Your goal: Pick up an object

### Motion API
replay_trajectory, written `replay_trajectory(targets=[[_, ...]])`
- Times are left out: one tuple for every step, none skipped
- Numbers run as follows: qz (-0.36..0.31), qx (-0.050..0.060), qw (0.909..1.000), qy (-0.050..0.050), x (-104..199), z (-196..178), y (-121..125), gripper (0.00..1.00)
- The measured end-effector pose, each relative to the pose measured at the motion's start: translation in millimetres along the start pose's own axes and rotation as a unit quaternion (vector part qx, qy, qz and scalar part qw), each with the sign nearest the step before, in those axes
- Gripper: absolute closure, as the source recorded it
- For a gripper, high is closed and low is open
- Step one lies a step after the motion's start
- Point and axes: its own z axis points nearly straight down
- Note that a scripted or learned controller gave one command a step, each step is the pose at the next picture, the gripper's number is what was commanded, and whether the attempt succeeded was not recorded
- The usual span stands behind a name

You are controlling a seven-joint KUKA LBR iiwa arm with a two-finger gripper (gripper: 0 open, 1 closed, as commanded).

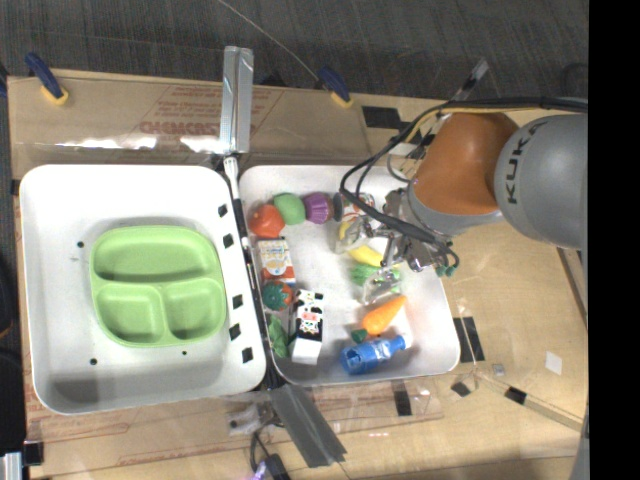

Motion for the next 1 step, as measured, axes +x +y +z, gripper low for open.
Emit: replay_trajectory(targets=[[0.029,-0.002,0.9996,0.003,12.1,1.0,3.0,0.0]])
